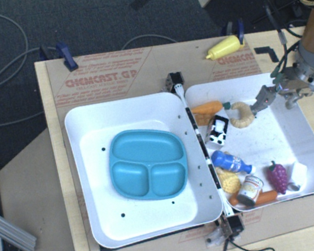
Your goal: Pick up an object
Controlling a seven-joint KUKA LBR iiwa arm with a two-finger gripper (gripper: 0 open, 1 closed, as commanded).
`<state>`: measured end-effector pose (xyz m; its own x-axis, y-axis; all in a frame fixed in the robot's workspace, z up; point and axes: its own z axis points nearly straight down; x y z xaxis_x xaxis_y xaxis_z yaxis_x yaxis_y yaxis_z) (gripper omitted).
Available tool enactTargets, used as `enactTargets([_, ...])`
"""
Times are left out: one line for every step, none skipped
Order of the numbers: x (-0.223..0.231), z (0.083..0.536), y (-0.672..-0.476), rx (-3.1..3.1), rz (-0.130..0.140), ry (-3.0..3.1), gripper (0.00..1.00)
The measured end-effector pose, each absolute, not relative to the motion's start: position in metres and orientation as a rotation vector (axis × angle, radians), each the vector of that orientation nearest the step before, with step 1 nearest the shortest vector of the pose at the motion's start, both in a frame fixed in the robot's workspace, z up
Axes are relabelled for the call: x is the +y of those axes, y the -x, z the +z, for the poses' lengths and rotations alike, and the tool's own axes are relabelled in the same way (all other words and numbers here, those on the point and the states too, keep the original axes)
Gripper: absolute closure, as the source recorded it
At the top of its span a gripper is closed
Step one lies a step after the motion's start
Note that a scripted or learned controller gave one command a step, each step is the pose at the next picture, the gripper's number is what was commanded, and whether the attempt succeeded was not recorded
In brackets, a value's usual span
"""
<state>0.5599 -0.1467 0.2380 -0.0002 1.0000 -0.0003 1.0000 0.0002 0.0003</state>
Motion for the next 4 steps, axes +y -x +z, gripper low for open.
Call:
enactTargets([-0.191,0.094,-0.471,2.223,-0.015,-2.243,0.0])
enactTargets([-0.113,0.203,-0.481,2.226,0.011,-2.208,0.0])
enactTargets([-0.188,0.112,-0.482,2.218,-0.009,-2.233,0.0])
enactTargets([-0.135,0.083,-0.479,2.227,-0.001,-2.221,0.0])
